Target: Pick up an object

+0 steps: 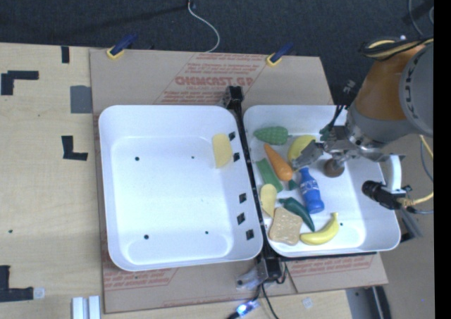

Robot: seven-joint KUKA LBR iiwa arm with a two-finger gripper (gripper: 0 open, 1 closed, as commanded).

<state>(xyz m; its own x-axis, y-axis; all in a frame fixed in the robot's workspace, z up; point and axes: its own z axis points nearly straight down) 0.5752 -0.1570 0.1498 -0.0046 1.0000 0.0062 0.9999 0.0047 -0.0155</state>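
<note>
The right bin [377, 240] holds a cluster of toy foods in its left half. Among them are a green ridged vegetable [271, 134], an orange carrot [278, 161], a yellow lemon-like piece [299, 145], a blue bottle [310, 192], a banana [320, 232] and a tan cracker [285, 226]. My gripper [311, 155] hangs over this bin, just right of the carrot, between the yellow piece and the blue bottle's top. I see nothing held in it. A pale yellow block [222, 150] lies alone in the left bin [141, 240], against its right wall.
The arm's grey wrist and orange band [384, 92] reach in from the right, above the right bin's far right corner. A black divider [243, 170] runs between the bins. Both stand on cardboard [197, 82]. A cable [201, 15] trails at the back.
</note>
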